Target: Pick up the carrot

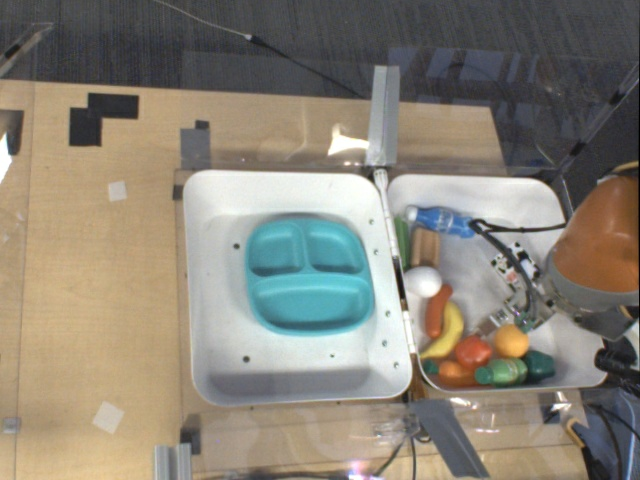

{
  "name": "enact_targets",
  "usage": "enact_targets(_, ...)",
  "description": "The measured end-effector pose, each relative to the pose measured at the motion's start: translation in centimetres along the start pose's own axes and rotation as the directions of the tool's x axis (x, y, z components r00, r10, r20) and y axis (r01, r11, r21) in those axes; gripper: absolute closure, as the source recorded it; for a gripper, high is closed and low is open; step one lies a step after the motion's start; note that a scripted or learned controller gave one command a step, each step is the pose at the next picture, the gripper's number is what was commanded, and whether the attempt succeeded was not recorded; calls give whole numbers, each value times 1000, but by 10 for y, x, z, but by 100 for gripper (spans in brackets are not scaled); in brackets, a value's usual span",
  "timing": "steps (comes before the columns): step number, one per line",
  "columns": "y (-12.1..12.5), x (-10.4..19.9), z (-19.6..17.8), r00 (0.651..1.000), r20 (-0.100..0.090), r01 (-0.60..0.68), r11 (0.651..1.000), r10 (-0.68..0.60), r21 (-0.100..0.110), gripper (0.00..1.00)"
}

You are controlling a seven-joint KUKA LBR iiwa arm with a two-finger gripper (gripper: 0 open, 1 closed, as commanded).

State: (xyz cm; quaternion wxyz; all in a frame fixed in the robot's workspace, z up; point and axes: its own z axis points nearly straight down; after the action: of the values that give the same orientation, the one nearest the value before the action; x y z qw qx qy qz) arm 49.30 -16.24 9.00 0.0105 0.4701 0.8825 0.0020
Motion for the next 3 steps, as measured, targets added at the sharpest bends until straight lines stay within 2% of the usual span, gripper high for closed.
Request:
enact_targets(1,4,-1,-12,1000,5,1,1000,-1,-6,100)
enact_targets(2,23,14,-70,914,-8,-405,914,405,11,100)
enact_targets(3,22,14,-69,914,-7,-406,914,406,12,0)
